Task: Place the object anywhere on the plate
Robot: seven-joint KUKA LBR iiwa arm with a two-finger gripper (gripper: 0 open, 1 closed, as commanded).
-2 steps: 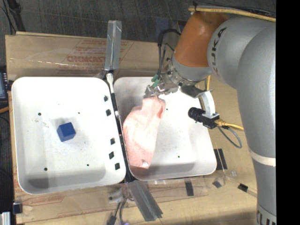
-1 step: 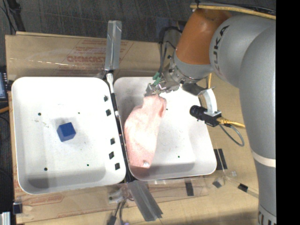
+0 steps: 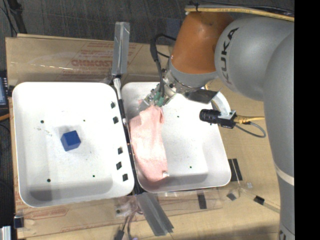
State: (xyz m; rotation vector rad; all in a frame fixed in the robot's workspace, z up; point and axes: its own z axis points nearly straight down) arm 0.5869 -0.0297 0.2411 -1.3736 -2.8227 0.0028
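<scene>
A pink cloth point(image 3: 150, 145) lies stretched along the left side of the right bin point(image 3: 200, 149). Its upper end is drawn up to a point between the fingers of my gripper point(image 3: 158, 100), which is shut on that end. The gripper hangs over the bin's back left corner under the orange band of the arm. The cloth's lower end rests on the bin floor near the front wall. A small blue cube point(image 3: 70, 140) sits alone on the floor of the left bin point(image 3: 30, 184), left of its middle.
The wall between the two bins point(image 3: 125, 149) runs just left of the cloth. A black cable plug point(image 3: 212, 116) juts from the wrist over the right bin. A grey metal bar point(image 3: 120, 49) stands behind the bins.
</scene>
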